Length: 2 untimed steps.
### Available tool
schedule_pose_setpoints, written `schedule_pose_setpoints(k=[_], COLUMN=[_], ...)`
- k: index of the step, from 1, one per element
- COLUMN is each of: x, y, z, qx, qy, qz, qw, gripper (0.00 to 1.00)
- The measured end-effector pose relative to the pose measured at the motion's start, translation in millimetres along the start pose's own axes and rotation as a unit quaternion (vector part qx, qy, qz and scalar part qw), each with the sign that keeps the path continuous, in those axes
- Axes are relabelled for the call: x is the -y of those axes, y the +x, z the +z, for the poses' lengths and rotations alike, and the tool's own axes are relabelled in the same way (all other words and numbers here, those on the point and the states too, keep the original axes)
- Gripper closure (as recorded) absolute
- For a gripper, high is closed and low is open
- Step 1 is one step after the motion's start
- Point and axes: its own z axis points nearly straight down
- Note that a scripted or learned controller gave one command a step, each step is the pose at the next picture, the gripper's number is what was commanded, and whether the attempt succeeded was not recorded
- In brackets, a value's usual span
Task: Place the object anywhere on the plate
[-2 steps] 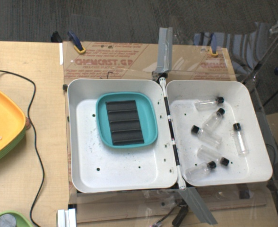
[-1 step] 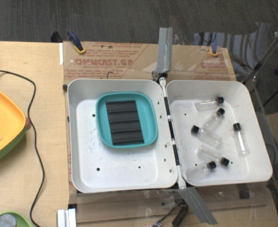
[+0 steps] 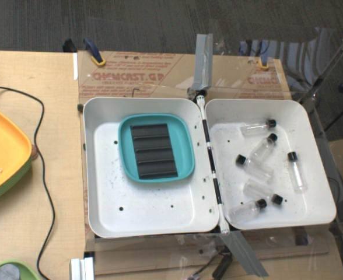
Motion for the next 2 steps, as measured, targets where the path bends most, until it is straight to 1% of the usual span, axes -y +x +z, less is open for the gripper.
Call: schedule_pose_setpoints(k=[1, 2], x=[0.4, -1.7], y=[-2.0, 1.4], z=[0.4, -0.9], qx=[0.0, -0.001], qy=[0.0, 0.0], qz=[0.072, 0.12], qw=[0.9974, 0.9928], gripper=[0.0, 0.0])
